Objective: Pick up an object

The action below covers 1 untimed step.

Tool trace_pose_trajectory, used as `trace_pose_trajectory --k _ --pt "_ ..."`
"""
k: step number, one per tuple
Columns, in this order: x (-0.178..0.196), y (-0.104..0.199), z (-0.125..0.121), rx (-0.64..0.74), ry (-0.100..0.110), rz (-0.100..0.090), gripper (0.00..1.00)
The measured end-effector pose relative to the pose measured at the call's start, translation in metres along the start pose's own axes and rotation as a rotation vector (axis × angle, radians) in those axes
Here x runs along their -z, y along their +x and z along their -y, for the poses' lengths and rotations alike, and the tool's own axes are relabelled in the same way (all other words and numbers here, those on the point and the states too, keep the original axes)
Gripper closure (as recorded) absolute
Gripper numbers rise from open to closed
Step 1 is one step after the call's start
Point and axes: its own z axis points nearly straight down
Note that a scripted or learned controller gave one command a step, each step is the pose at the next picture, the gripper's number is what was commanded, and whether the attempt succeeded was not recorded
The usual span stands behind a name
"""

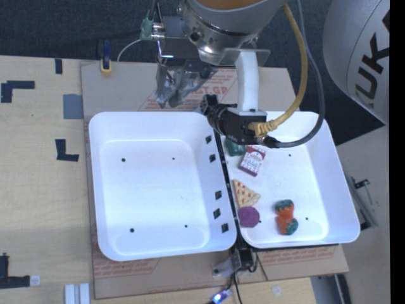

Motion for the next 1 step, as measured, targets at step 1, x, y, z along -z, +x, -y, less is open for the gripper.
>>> trace_pose_trajectory --k 1 --pt "0.0005 -0.0655 0.0118 -0.010 -0.001 0.001 1.00"
